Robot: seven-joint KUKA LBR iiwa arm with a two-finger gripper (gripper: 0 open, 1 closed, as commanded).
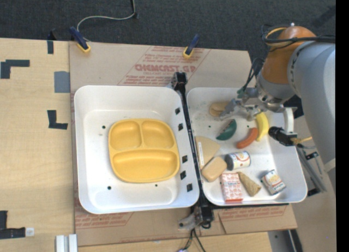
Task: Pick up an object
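— What lay under the bins?
— A cardboard sheet (158,65) on the wooden bench (32,136), clamped at its far edge.
— The arm?
— The arm (305,65) reached from the right; its gripper (246,105) hung over the right bin's (297,191) far end, near the banana (262,125). Whether it gripped anything, I couldn't tell.
— The left bin (87,191)?
— A yellow divided plate (144,150).

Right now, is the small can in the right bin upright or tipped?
Tipped. The small can lies on its side in the right bin, its round end facing left.
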